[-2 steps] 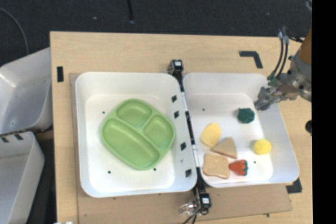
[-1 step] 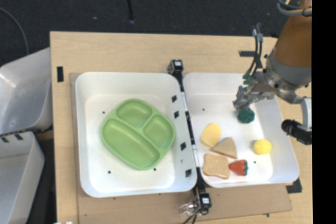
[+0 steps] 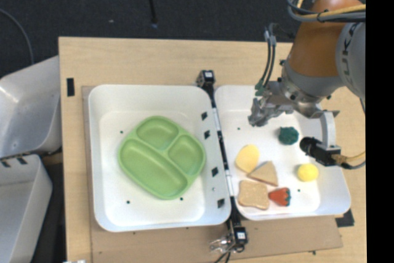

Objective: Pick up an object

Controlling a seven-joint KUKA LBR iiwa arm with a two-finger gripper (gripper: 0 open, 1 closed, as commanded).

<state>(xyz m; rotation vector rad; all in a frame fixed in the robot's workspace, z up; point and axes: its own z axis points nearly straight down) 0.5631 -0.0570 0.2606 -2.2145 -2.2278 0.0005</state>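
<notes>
Gripper [image 3: 261, 115] sits over the upper part of the right bin [image 3: 237, 101], nothing visibly between it and the floor. Can't tell its state from this angle. Pickable items lie below it: dark green lump [image 3: 287, 135], yellow piece [image 3: 247, 158], yellow ball [image 3: 308, 172], toast slice [image 3: 253, 194], sandwich wedge [image 3: 266, 173], red piece [image 3: 279, 196]. Left bin [image 3: 101, 101] holds a green divided plate [image 3: 161, 157].

My bench [image 3: 154, 58] is pale wood, and two shallow white bins sit directly on it, touching along a clipped seam. Taking the left bin [image 3: 98, 194] as landmark, the right bin [image 3: 332, 194] lies just to its right, both well inside the bench's edges.
</notes>
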